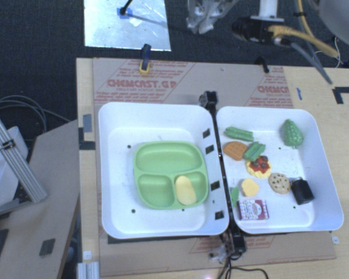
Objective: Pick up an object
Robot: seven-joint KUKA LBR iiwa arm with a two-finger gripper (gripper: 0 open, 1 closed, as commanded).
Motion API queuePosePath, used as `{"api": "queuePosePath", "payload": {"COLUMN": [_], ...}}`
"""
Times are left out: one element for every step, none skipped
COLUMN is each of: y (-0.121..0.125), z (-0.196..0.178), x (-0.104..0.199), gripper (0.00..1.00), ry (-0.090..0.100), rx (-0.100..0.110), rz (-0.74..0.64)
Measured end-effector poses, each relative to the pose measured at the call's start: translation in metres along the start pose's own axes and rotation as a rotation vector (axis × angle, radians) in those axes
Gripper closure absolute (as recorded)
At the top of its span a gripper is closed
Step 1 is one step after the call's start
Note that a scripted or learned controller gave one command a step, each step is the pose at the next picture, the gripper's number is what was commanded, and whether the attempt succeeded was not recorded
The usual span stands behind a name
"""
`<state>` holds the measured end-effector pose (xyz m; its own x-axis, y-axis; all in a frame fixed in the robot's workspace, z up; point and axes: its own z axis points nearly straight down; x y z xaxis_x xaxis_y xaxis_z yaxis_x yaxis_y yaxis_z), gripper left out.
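My gripper [205,11] hangs at the top of the view, beyond the bench's far edge and well away from both bins, with nothing seen in it. The right bin [326,156] holds several toy foods: green beans [238,133], a bumpy green fruit [292,132], an orange piece [235,150], a red and yellow pizza slice [259,167], a cookie [278,183], a black block [302,192], a yellow piece [250,187] and a small red and white carton [253,210]. In the left bin [116,156] a green divided plate [163,167] carries a yellow item [186,190].
A black divider [218,156] runs between the two bins. A shiny metal sheet [127,15] lies on the floor at the back left. Cables and the arm's body [279,31] sit at the upper right. A metal frame [14,161] stands at the left.
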<state>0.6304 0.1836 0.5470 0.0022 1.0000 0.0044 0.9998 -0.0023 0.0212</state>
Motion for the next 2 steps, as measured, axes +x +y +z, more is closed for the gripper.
{"api": "queuePosePath", "payload": {"y": [-0.037,-0.057], "z": [0.138,0.039], "x": [0.053,-0.032], "gripper": [1.0,1.0], "ry": [-0.006,-0.003], "rx": [0.033,0.009], "rz": [-0.011,0.003]}}
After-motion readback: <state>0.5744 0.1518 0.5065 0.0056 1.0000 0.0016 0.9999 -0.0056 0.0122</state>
